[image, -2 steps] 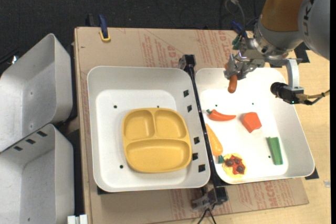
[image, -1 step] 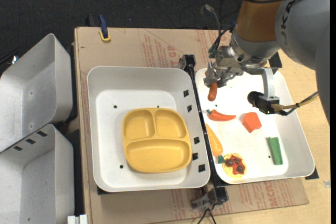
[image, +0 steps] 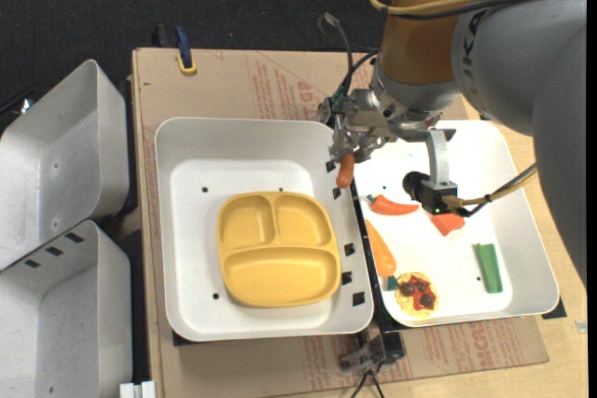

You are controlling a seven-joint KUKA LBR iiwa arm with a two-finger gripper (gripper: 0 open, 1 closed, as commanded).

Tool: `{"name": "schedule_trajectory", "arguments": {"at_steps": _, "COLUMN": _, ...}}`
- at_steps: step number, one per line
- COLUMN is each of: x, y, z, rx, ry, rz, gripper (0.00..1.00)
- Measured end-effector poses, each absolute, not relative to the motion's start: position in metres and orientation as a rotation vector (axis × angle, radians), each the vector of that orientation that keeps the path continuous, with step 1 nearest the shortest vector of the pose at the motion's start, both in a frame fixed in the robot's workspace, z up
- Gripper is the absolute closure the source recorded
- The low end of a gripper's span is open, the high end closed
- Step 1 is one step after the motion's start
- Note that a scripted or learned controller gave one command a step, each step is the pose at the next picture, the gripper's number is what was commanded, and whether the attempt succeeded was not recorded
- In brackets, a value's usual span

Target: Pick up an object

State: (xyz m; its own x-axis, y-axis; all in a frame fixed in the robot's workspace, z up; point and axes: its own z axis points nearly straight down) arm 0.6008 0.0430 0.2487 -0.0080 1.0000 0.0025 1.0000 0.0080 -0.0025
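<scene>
Camera view, looking down on the desk (image: 233, 79): the gripper (image: 349, 156) hangs over the seam between the two bins, its fingers clamped on a small orange-red sausage-shaped piece (image: 346, 171) that dangles above the rims. So the pick looks largely done, though how high it must rise to count is my guess. Left behind in the right bin (image: 522, 200) are a red pepper (image: 395, 207), carrot (image: 380, 247), green stick (image: 488, 267) and pizza slice (image: 416, 292); the left bin (image: 187, 163) holds a yellow divided plate (image: 277, 249).
</scene>
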Motion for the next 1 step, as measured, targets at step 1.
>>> {"name": "schedule_trajectory", "arguments": {"at_steps": 1, "x": 0.5775, "y": 0.0937, "z": 0.2317, "rx": -2.211, "ry": -2.227, "rz": 0.003, "gripper": 1.0}}
